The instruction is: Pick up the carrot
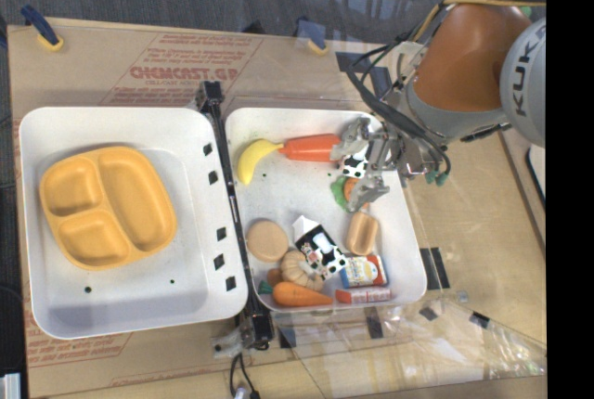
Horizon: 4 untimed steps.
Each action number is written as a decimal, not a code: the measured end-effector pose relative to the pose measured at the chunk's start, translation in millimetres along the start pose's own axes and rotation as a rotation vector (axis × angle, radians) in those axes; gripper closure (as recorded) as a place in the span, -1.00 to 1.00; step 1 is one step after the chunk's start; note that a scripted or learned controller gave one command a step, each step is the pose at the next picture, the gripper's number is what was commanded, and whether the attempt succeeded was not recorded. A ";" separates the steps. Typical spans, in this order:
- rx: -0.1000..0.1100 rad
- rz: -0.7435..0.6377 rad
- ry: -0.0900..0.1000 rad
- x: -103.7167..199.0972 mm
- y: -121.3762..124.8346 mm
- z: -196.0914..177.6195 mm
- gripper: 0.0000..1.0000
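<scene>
An orange carrot (311, 147) lies along the back of the right bin (408, 239), its right end next to my gripper (363, 165). A second orange carrot-like piece (299, 295) rests at the bin's front edge. My gripper hangs low over the bin's back right corner. Its fingers (371, 190) stand apart, open, on either side of a small black-and-white patterned piece (353, 167). A green and orange item (344, 192) lies just beneath. The gripper holds neither carrot.
The right bin also holds a yellow banana (251, 158), a tan disc (266, 239), a cow-patterned carton (316, 249), a bread roll (362, 232) and a small box (365, 271). A yellow divided plate (107, 205) sits in the left bin (56, 304).
</scene>
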State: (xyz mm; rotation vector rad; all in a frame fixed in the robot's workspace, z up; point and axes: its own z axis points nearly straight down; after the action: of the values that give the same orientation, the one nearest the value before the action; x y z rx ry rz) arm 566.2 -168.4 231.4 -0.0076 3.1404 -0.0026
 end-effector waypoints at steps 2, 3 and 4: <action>0.001 -0.241 -0.006 -54.5 -41.0 115.1 -1.00; 0.004 -0.650 -0.009 -43.8 -40.9 31.5 -1.00; 0.003 -0.820 -0.008 -63.4 -41.4 136.1 -1.00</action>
State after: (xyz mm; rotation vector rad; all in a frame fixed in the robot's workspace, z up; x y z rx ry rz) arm 630.0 -209.7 95.4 -1.2563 2.8700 -0.0070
